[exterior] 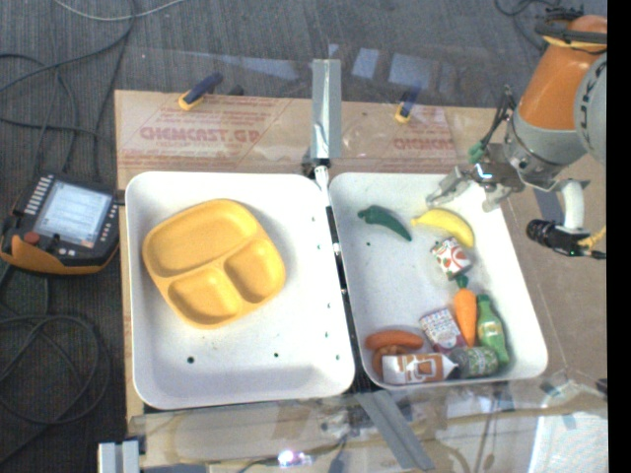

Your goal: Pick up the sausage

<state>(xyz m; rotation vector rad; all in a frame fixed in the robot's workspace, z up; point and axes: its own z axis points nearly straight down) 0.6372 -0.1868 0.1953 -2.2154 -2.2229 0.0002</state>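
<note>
Above the far edge of the right bin [532, 358], the hand [471, 183] is held spread wide, nothing gripped. Approach is judged pending: the sausage [393, 341] lies at that bin's near edge, so a reach there and descent are required.

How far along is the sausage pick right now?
Nothing looks done: the sausage lies at the near end of the right bin, beside a brown bottle. The gripper is over that bin's far edge, close to the banana, with nothing visible between its fingers. Left: cross the bin to the near end, descend, grasp and lift the sausage.
</note>
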